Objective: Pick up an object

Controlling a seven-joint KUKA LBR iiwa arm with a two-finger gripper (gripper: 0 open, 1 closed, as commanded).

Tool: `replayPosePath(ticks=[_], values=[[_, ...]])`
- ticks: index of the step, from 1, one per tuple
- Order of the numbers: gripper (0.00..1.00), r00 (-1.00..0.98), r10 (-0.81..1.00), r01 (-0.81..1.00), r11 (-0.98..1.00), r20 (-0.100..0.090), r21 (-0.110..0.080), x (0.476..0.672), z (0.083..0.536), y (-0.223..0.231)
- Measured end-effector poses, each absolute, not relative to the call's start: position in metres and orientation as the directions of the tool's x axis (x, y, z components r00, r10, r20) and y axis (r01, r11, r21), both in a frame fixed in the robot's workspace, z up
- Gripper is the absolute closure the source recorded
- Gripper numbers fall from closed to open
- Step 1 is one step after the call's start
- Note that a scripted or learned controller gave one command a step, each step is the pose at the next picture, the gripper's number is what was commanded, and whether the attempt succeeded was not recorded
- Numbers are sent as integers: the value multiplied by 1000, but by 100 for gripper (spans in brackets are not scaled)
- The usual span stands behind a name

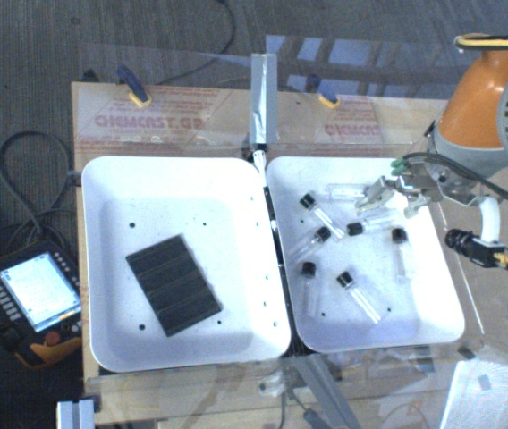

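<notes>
The hand (pixel 386 195) is seen low over the right white bin (pixel 433 324), its spread not discernible. Small clear plastic vials with black caps (pixel 354 290) lie scattered just beside and below it. A dark ribbed rectangular slab (pixel 173 284) rests in the left white bin (pixel 102 239) on the table (pixel 182 119).

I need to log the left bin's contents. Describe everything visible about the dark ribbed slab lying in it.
The dark ribbed slab is a flat, near-black rectangle, crossed by parallel grooves that split it into about four strips. It looks matte, perhaps rubber or plastic. It lies flat on the floor of the left bin, turned at a slant to the bin's walls, toward the near side of the middle. It touches the floor alone and stands apart from the walls.
</notes>
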State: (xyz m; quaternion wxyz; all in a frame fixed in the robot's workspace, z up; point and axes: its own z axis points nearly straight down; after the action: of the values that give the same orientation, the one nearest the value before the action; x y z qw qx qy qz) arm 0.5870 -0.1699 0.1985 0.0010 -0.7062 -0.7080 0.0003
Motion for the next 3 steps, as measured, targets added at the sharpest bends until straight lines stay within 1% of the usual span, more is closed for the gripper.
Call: replayPosePath(ticks=[1,2,3], values=[[0,11,1000,999,-11,-9,31,610,119,-191],[0,-61,998,996,63,-32,60,622,113,-169],[0,-119,993,993,119,-7,11,613,90,-140]])
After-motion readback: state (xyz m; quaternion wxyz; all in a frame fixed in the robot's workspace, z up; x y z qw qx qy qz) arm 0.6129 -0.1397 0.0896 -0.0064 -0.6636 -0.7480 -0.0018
